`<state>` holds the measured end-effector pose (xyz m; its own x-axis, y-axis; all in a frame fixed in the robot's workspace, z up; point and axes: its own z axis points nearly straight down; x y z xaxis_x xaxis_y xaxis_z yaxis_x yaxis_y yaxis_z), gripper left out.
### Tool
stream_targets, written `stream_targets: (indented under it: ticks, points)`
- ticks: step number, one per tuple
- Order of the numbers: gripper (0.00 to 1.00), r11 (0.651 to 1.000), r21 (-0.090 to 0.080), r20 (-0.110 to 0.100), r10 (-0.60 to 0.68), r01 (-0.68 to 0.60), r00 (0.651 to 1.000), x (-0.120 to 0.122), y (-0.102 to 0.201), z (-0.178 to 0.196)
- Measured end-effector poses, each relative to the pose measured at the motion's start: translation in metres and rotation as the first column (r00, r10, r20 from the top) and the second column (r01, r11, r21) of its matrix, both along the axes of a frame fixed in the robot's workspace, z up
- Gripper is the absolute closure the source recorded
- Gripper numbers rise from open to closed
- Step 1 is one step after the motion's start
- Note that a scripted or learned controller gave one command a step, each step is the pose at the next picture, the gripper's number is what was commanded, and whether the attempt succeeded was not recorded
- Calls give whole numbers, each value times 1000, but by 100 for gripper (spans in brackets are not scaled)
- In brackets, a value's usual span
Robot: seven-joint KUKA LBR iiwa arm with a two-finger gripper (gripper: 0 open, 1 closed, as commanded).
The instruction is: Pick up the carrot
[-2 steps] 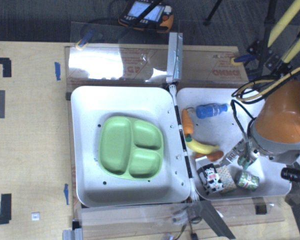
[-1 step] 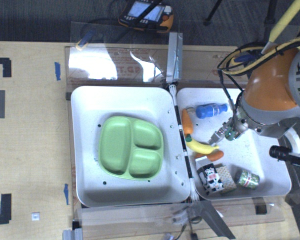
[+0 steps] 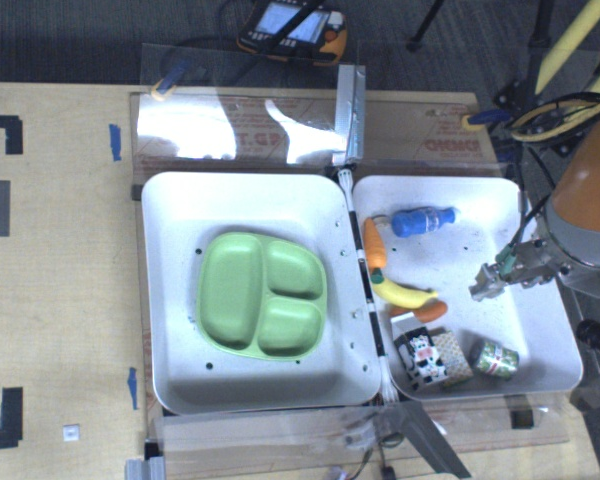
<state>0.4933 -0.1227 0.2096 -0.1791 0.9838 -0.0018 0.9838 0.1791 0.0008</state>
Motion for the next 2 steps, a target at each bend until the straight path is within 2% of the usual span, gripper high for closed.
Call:
stream_targets:
  ticks: [1, 2]
  points:
    - [100, 987, 2, -4, -160, 160, 987, -3, -26, -20]
    - [100, 966, 0, 1, -257, 257, 966, 66, -40, -116]
